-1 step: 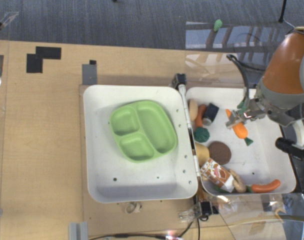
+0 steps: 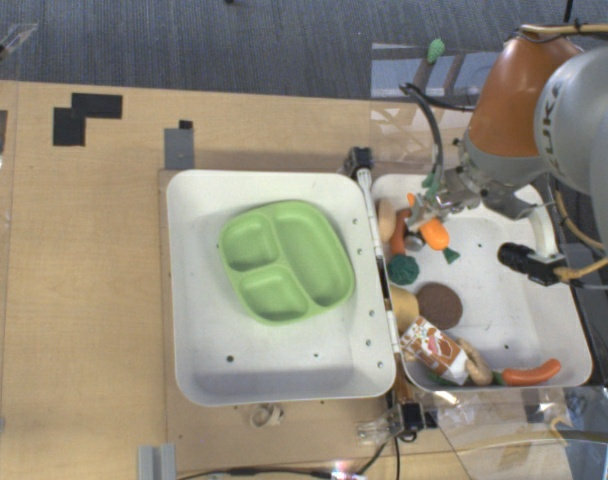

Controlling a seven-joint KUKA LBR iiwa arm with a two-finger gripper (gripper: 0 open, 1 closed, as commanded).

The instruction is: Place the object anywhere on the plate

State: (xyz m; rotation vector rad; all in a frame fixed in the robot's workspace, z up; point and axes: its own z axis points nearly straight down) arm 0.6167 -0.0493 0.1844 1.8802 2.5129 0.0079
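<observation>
The jaws (image 2: 431,211) sit over the toy carrot (image 2: 436,235); whether they grip it, I cannot tell. It could slip before reaching the green plate (image 2: 284,260).

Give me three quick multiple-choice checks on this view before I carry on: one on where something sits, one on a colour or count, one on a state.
1. Where does the green plate lie?
A. In the left bin
B. In the right bin
C. On the bare bench

2. How many compartments does the plate have?
A. Two
B. Three
C. Five

3. What does the plate hold now?
A. The carrot
B. The brown disc
C. Nothing

Answers:
1 A: the plate rests inside the left bin, away from the arm.
2 B: one large section and two smaller ones show.
3 C: the orange carrot sits by the gripper over the right bin, and the brown disc lies on that bin's floor.
</observation>
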